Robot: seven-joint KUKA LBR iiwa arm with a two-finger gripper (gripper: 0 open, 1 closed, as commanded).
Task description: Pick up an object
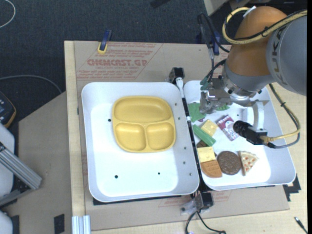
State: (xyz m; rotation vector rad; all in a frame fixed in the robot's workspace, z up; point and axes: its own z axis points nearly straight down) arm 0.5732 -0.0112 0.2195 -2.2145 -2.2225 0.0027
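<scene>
Two white bins on the counter (73, 130). Left bin (97, 145): one yellow three-compartment tray (144, 123), at 12 o'clock of centre. Right bin (282, 165): two yellow cheese blocks (205, 154), one green piece (204, 135), one brown cookie (229, 163), one toast slice (211, 168), one pizza slice (248, 161), one maroon packet (226, 126). Gripper (210, 101) low at the bin's 10 o'clock corner; cannot tell its opening or hold. Green leaf (195, 112) partly hidden beneath it.
</scene>
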